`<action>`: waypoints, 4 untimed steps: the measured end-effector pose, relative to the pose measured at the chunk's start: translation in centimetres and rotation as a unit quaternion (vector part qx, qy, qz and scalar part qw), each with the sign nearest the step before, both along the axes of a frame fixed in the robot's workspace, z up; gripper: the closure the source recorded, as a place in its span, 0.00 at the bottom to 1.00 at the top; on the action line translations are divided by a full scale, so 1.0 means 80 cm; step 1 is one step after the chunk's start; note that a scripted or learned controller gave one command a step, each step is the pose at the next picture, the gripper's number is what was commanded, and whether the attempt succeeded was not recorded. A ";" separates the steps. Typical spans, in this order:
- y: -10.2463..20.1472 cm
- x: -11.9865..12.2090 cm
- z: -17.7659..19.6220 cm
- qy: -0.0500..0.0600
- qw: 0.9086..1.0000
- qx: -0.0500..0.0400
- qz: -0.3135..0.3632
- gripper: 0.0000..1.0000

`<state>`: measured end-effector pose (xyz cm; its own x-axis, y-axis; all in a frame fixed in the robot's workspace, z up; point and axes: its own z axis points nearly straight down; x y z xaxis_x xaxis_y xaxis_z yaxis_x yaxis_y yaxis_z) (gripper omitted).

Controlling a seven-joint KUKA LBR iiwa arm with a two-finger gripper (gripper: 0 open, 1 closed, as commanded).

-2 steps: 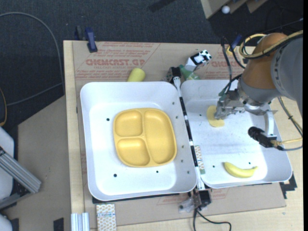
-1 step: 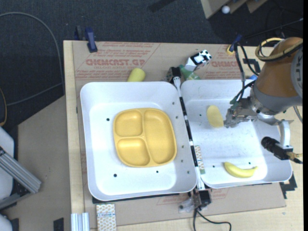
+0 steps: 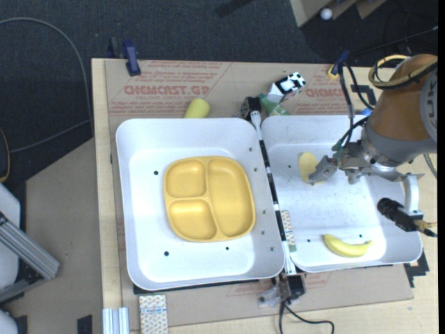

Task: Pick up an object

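In the right bin (image 3: 306,218), a small yellow rounded piece (image 3: 306,164) lies near the back left. A yellow banana (image 3: 346,245) lies by the bin's front edge. My gripper (image 3: 338,172) hangs over the back middle of this bin, open, with nothing between its fingers. Its left finger (image 3: 321,172) sits just right of the small yellow piece, close to touching it. The banana lies well in front of the gripper. The left bin (image 3: 139,207) holds a yellow divided plate (image 3: 208,198) in its middle.
A yellow cylinder (image 3: 197,108) lies on the bench behind the left bin. A black-and-white object (image 3: 288,86) stands behind the seam between the bins, and a blue clamp (image 3: 130,57) grips the bench's back left. The arm's black fitting (image 3: 396,214) overhangs the right bin's right side.
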<state>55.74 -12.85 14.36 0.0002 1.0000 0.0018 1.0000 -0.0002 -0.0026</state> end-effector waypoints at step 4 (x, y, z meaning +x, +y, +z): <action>-0.005 0.137 -0.040 -0.003 1.000 -0.002 0.001 1.00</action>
<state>66.70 -13.25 11.15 -0.0011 1.0000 -0.0014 1.0000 0.0011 0.0024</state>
